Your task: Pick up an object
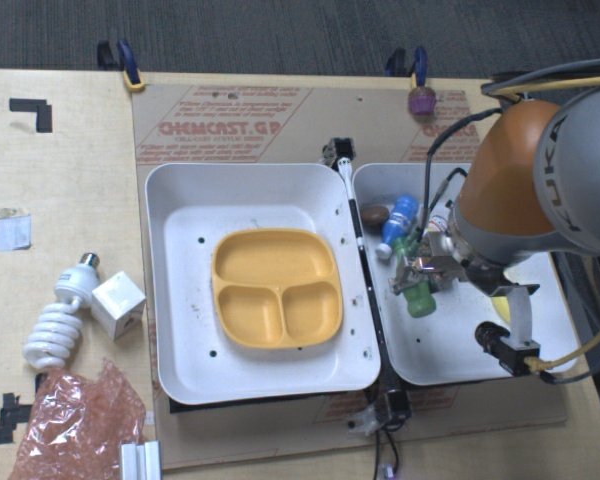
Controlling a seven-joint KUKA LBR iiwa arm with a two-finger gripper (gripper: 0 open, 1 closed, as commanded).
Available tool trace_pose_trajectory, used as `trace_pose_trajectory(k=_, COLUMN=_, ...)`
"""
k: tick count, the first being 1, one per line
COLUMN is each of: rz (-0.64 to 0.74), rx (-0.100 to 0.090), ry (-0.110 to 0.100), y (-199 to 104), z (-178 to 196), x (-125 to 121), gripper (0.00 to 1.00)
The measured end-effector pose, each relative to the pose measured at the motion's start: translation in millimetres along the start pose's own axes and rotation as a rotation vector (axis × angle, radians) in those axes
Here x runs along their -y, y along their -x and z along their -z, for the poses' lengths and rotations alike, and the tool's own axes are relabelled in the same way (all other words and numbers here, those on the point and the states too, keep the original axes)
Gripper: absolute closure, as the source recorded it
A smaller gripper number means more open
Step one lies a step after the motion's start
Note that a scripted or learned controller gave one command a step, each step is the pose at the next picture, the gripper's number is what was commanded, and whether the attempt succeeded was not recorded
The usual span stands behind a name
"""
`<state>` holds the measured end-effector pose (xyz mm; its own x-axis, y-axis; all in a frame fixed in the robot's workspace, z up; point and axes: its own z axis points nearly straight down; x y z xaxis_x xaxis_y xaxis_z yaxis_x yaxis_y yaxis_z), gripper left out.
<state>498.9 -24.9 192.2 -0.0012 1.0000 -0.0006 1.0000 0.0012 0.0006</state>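
Grey KUKA arm (570,158) with orange band, entering from the right and bent down over the right white bin (540,363); left white bin (180,368) beside it, touching along the shared rim, holding a yellow three-compartment tray (277,288) lying flat near its middle; gripper (420,273) low in the right bin's left half, amid a small cluster of objects, its state of grasp not readable at this slant, so cannot tell whether anything is taken; blue bottle (400,218), the likeliest pick, lying in the right bin just above the gripper, long axis running diagonally from upper right to lower left, its pale cap end pointing down-left toward the shared rim; green object (420,301) just below the gripper, touching or nearly touching it, shape too blurred for an axis; brown rounded object (376,214) just beside the bottle's left, near the bin's upper left corner; small yellow item (500,308) partly hidden at the arm's lower edge. Progress, as judged: approach made, descent into the bin done, nothing visibly lifted clear of the floor; grasp confirmation and the raise are left
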Motion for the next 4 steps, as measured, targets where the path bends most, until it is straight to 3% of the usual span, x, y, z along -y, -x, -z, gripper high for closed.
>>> trace_pose_trajectory(k=1, rz=0.001, rx=0.001, ry=-0.001, y=-35, z=0, x=-52, gripper=1.00)
trace_pose_trajectory(k=2, rz=0.003, rx=0.002, ry=0.000, y=-35, z=10, x=-53, gripper=1.00)
trace_pose_trajectory(k=3, rz=0.000, rx=0.001, ry=-0.001, y=-73, z=77, x=-105, gripper=1.00)
trace_pose_trajectory(k=4, rz=0.001, rx=0.001, ry=-0.003, y=-146, z=44, x=-84, gripper=1.00)
